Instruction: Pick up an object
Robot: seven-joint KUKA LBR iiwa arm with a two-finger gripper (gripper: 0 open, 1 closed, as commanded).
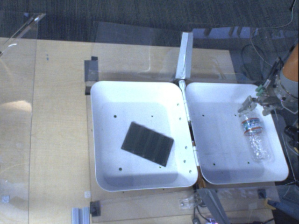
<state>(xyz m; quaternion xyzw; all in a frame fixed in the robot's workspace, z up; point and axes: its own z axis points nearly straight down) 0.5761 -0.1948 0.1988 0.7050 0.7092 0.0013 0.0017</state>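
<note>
A clear plastic bottle (254, 138) with a blue and red label lies on its side along the right part of the right bin (219, 143). My gripper (255, 108) hangs just above the bottle's far end, near the bin's back right corner. It is open, with one finger (245, 106) angled to the left, and nothing sits between the fingers. A flat dark grey rectangular pad (147, 143) lies tilted in the middle of the left bin (107, 106).
A metal divider post (184, 55) stands behind the seam where the two bins meet. Cables (261, 50) run along the back right of the bench. Clear panels (28, 27) cover the wooden bench on the left.
</note>
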